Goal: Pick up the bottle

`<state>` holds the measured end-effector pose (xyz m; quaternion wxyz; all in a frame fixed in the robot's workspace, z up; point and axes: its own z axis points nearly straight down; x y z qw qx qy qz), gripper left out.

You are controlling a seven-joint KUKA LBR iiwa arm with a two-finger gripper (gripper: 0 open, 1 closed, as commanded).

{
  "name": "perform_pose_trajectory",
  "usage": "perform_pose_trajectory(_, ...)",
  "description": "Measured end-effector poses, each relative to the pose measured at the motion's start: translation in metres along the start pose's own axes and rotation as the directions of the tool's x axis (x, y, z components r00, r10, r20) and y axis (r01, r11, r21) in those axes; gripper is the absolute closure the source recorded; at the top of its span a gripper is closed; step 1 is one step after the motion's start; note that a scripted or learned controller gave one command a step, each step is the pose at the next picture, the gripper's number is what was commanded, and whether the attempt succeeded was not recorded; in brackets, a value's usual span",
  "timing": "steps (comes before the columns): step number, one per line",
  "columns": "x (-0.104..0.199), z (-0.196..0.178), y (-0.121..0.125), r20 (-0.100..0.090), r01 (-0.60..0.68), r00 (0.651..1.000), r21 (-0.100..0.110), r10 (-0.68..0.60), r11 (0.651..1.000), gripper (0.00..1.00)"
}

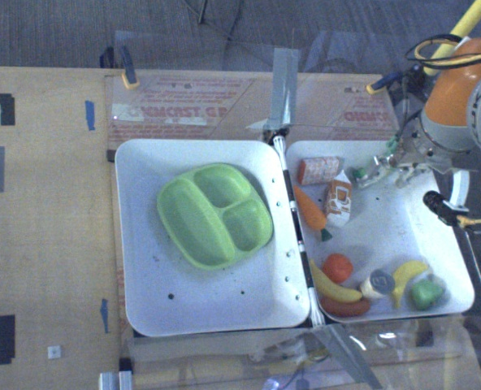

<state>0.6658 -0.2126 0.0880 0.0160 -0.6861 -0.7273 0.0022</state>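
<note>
**Bottle lies at the rear of the right bin, just beside the end effector**

The end effector [376, 169] hangs over the rear part of the right bin [452, 254], pointing toward the divide between the two bins. Its metal tip is small and blurred, so whether it is released or clenched cannot be told. Behind it the grey arm [480, 112] with its orange band comes in from the right edge.

Just left of the tip, the bottle [320, 169] lies on its side against the rear wall of that bin, a reddish-brown cylinder, apart from the tip by a narrow gap. Touching or nearly touching it in front, a small orange-and-white carton [339, 201] stands beside a carrot [309, 208] that runs along the bin's left wall.

At the near end of the same bin sit a tomato [336, 267], a banana [325, 283], a small round grey-topped object [379, 283], a second yellow piece [408, 275] and a green pepper [426, 292], all well apart from the bottle.

In the left bin [143, 291] a green divided plate [214, 215] lies near the middle. Both bins rest on the light brown surface [45, 218].
</note>
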Motion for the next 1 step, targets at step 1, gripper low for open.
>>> perform_pose_trajectory(1,0.0,0.0,0.0,0.0,0.0,1.0,0.0,0.0,1.0,0.0)
